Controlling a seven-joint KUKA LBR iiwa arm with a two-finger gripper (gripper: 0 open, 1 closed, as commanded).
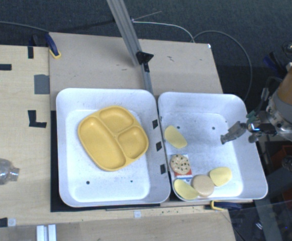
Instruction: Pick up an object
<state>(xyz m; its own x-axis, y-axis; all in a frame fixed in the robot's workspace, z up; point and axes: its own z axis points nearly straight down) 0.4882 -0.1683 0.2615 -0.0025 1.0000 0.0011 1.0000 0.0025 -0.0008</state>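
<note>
So the gripper is hanging over the right edge of the right bin, and honestly I can't tell how wide it's open; nothing looks held. The stuff to grab sits along that bin's left and near side: a yellow piece by the divider, a cookie below it, then a yellow wedge, a tan disc and another yellow chunk bunched together. Left bin has a yellow divided plate.

grey end effector, dark finger, teal wrist accents, orange band above, black cables.
</note>
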